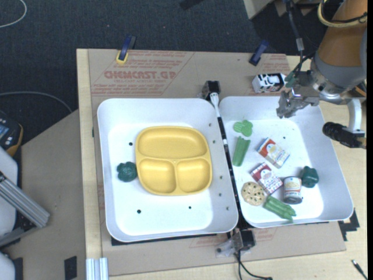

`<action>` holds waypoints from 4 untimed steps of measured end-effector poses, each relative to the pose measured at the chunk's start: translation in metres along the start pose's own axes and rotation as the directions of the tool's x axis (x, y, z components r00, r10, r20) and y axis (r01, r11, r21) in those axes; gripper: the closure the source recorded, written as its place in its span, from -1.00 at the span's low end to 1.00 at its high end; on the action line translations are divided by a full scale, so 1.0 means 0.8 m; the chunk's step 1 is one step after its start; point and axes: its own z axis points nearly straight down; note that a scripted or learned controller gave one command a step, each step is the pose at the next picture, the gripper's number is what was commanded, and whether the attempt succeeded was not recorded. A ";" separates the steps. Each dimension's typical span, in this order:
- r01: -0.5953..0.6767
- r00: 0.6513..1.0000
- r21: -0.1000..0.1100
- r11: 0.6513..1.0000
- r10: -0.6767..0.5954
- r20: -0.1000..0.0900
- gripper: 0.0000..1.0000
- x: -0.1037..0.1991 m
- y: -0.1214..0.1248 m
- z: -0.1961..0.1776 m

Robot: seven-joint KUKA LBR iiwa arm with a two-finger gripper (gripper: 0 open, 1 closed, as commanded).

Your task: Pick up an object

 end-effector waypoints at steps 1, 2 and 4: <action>0.002 1.000 0.002 1.000 -0.002 -0.002 1.00 0.056 -0.005 -0.007; 0.002 1.000 -0.001 1.000 -0.002 -0.001 1.00 0.123 -0.007 -0.018; 0.001 1.000 0.006 1.000 -0.001 0.000 1.00 0.257 -0.026 0.010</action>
